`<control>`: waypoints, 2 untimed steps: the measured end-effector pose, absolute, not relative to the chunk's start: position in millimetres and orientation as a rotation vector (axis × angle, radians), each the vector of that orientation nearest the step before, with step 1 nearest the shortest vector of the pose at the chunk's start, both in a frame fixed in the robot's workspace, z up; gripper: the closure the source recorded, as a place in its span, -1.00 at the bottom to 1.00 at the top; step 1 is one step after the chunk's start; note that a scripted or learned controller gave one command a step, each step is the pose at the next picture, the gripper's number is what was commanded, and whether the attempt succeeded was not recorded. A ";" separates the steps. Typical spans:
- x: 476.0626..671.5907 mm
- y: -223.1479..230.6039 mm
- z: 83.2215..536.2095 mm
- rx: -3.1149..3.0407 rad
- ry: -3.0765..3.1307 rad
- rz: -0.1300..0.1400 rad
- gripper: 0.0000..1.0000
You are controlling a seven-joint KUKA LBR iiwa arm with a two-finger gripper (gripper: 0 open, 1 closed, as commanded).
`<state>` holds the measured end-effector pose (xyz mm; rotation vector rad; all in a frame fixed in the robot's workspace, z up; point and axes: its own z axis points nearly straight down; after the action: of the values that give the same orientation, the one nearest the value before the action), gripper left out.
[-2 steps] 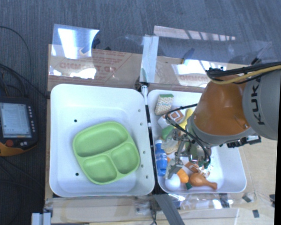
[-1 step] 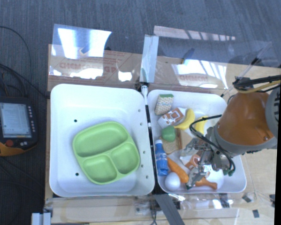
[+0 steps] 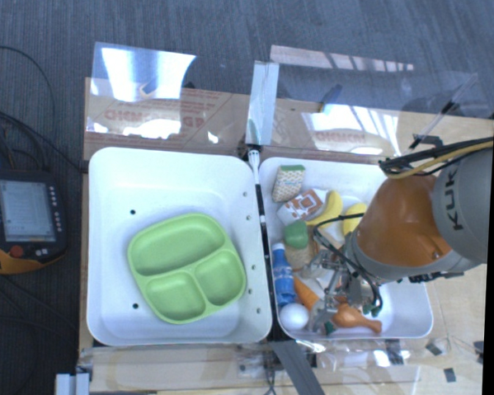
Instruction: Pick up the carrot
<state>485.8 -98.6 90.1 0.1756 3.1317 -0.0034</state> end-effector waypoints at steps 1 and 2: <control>490.7 -100.1 92.1 -1.119 2.914 -0.021 -1.00; 496.0 -98.5 91.7 -1.331 2.829 -0.020 -1.00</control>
<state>496.0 -98.5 91.7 -1.3307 2.8292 -0.0198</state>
